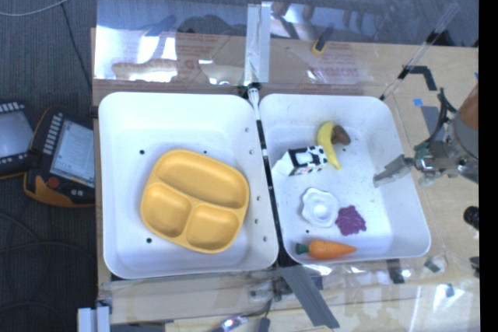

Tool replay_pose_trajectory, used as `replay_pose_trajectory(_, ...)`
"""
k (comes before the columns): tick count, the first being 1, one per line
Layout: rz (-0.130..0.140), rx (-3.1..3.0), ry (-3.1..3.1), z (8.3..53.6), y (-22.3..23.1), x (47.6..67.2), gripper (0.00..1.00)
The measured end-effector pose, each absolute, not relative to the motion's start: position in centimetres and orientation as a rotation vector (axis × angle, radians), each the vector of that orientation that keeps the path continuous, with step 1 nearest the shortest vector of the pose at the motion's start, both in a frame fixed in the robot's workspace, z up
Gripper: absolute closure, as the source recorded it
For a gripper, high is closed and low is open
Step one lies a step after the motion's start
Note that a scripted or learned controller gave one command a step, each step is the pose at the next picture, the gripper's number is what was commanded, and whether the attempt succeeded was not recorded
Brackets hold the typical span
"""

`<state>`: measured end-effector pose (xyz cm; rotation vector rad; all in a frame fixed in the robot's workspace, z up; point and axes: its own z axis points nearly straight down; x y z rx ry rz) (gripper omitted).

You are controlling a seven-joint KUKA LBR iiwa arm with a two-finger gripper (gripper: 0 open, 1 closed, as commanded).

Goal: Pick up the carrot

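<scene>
- The gripper (389, 171) is seen over the right rim of the right bin (405, 206); whether it is released or clenched cannot be told, and nothing is seen in it.
- The carrot (331, 249) is laid against the near wall of that bin, well apart from the gripper.
- Grapes (351, 221) and a fried egg (319, 207) are placed just behind the carrot.
- A banana (330, 142) and a toy cow (306, 159) are found further back.
- A yellow tray (194, 200) is held in the left bin (124, 167).
</scene>
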<state>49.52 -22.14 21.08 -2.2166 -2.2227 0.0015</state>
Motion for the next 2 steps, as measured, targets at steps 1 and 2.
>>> replay_pose_trajectory(1, 0.002, -2.091, -2.340, 12.5, -11.3, 48.9, 0.00)
replay_pose_trajectory(2, 0.003, -2.408, -2.015, 18.3, -7.0, 48.6, 0.00)
